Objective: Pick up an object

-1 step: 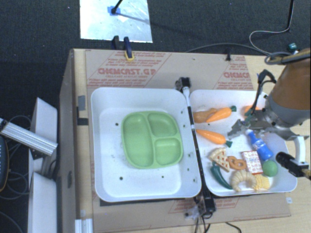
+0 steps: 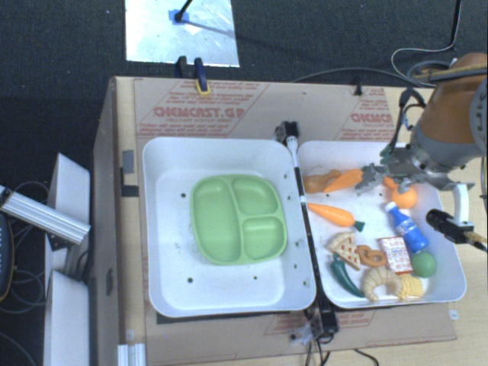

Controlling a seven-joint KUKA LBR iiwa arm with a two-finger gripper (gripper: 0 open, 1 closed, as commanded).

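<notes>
Presently: gripper [image 2: 379, 175] low over the right bin [image 2: 457, 280], finger state cannot tell, beside a carrot [image 2: 343, 180]. Second carrot [image 2: 332, 214], blue bottle [image 2: 405, 228], pizza slice [image 2: 344, 250], croissant [image 2: 379, 281] nearby. Left bin [image 2: 168, 280] holds a green divided plate [image 2: 238, 218].

dark carpet [image 2: 320, 21] surrounds a cardboard-topped bench [image 2: 221, 101]; a shiny metal sheet [image 2: 181, 20] lies on the floor behind it.

two white bins [image 2: 164, 204]; one green tray [image 2: 238, 218]; two carrots [image 2: 332, 214]
</notes>
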